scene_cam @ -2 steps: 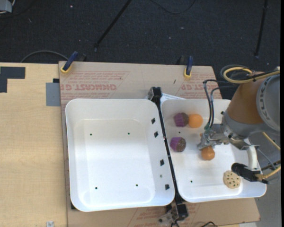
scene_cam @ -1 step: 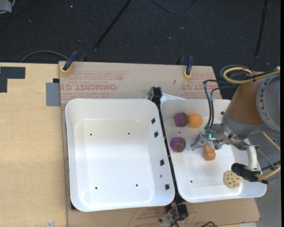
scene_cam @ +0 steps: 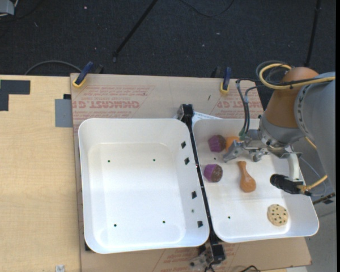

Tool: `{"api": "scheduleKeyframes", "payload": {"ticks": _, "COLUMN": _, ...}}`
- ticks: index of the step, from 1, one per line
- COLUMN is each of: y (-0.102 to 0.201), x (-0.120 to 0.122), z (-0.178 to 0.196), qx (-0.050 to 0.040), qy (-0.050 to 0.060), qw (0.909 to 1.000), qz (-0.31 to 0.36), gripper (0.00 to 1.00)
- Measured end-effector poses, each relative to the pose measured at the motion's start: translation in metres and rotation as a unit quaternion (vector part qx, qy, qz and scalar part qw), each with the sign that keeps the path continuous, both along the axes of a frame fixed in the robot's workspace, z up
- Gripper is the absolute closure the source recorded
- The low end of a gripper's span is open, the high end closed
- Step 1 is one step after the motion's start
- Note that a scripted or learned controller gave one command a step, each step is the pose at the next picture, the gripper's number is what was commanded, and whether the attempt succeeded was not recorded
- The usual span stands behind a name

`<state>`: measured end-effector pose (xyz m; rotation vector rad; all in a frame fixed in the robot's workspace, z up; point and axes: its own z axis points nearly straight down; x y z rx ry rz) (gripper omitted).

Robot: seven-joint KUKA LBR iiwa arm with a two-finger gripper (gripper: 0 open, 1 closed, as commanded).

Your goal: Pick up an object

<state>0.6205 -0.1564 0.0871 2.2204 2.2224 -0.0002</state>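
The right bin (scene_cam: 306,226) holds two purple round objects, one at the upper left (scene_cam: 217,143) and one just below it (scene_cam: 213,173). A brown drumstick-shaped piece (scene_cam: 246,177) lies in the middle and a tan cookie with dark chips (scene_cam: 277,215) sits at the lower right. A small orange object (scene_cam: 231,142) peeks out next to the upper purple one. My gripper (scene_cam: 246,153) hangs low over the upper part of this bin, right of the orange object and just above the drumstick's thin end. Nothing shows in its grasp.
The left bin (scene_cam: 88,169) stands beside the right one, with a black-clipped divider ridge (scene_cam: 194,169) between them. The grey arm with its orange band (scene_cam: 289,103) and cables covers the right bin's upper right corner. A black part (scene_cam: 286,182) juts over that bin's right side.
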Motion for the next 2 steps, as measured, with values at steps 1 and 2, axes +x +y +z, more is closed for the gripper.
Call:
{"api": "scheduleKeyframes", "payload": {"ticks": 1, "y": -0.003, "x": -0.019, "z": 0.001, "qx": -0.0001, "qy": 0.000, "qw": 1.0000, "qz": -0.001, "gripper": 0.00}}
{"api": "scheduleKeyframes", "payload": {"ticks": 2, "y": -0.003, "x": -0.019, "z": 0.011, "qx": -0.0002, "qy": 0.000, "qw": 1.0000, "qz": 0.000, "gripper": 1.00}}
